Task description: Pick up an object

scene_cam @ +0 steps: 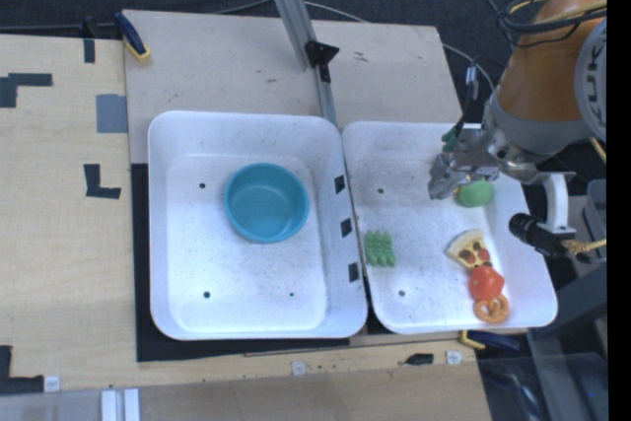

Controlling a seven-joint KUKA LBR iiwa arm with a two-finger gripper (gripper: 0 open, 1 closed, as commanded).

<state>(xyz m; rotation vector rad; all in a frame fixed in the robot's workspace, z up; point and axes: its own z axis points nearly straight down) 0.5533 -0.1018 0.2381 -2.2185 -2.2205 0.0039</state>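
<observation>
Camera view: the left bin (177, 311) has wide bare floor around a blue bowl (266, 202) at its centre. In the right bin (414, 315), a green block (380, 248) lies near the 9 o'clock wall; a yellow toy (468, 249), red toy (485, 283) and orange ring (491, 310) crowd the 4 o'clock rim. The arm enters from 3 o'clock, wrist bent down. The gripper (446, 180) hangs just beside a green ball (475, 193); whether it is released or clenched, I cannot tell.
</observation>
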